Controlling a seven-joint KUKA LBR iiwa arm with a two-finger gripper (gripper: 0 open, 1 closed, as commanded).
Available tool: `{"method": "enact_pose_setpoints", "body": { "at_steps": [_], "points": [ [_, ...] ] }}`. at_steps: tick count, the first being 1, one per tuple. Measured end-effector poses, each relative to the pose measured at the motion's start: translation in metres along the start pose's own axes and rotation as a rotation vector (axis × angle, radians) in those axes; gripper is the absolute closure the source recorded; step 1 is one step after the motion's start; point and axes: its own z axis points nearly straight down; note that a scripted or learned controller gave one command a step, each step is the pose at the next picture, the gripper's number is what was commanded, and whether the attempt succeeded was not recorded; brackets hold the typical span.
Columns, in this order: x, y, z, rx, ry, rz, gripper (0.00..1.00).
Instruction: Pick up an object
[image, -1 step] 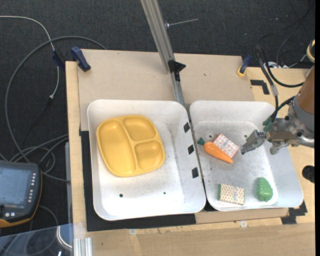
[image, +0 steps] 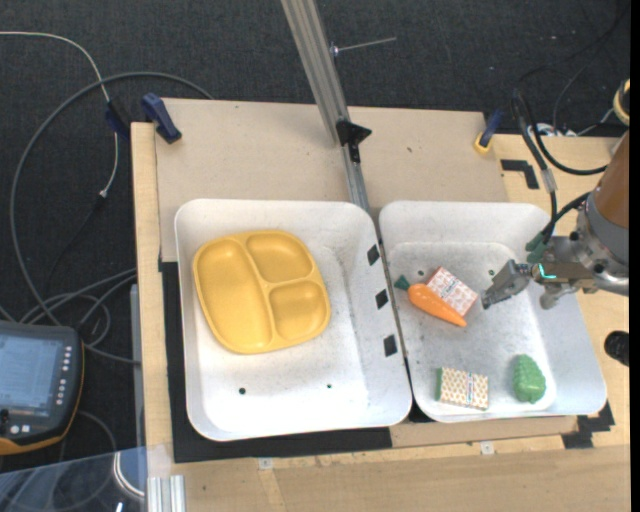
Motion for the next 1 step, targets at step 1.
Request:
{"method": "enact_pose_setpoints", "body": {
  "at_steps": [1],
  "points": [
    [0.0092,0.0036,0.0481,0.007,0.001,0.000,0.00]
  ]
}}
